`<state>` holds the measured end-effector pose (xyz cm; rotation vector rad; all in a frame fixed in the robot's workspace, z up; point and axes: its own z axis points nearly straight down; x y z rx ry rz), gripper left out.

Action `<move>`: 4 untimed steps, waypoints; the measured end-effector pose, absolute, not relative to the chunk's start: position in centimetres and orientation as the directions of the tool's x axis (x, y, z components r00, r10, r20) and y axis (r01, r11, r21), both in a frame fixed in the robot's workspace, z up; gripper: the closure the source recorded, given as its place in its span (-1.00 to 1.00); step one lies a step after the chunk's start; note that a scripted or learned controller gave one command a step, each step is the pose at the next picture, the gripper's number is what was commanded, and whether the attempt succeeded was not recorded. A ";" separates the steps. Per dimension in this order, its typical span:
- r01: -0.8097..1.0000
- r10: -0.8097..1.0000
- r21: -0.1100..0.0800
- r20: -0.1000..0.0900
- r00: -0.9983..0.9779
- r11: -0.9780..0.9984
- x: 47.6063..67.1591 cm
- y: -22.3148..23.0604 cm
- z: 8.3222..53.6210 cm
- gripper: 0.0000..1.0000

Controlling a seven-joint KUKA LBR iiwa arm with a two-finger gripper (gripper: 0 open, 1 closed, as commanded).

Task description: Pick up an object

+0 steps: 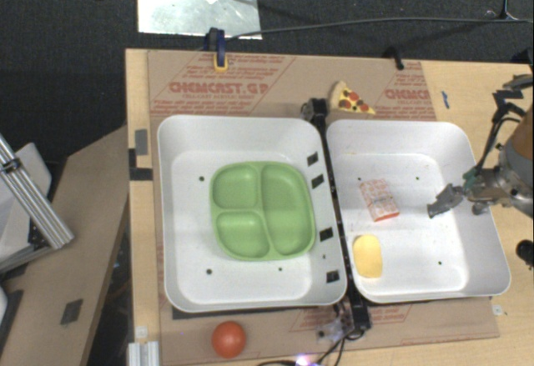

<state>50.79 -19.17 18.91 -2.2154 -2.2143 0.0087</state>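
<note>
In the right bin (480, 268) lie two objects: a small pink and white packet (378, 199) near its middle, and a yellow oval piece (368, 256) close to the front left corner. My gripper (440, 204) hangs over the right half of this bin, to the right of the packet and apart from it. It points left and slightly down, with nothing seen in it. The arm comes in from the right edge.
The left bin (179, 273) holds a green divided plate (262, 210). A toy pizza slice (352, 99) lies on the cardboard behind the bins. A red ball (228, 338) sits in front of them, and a blue and yellow clamp (218, 47) grips the board's far edge.
</note>
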 end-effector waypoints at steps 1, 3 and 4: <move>1.000 1.000 0.001 0.000 -0.003 0.003 51.1 -19.1 19.5 -1.00; 1.000 1.000 -0.003 0.002 -0.001 0.001 50.3 -18.4 8.6 -1.00; 1.000 1.000 0.003 -0.001 -0.002 0.002 50.5 -18.5 10.0 1.00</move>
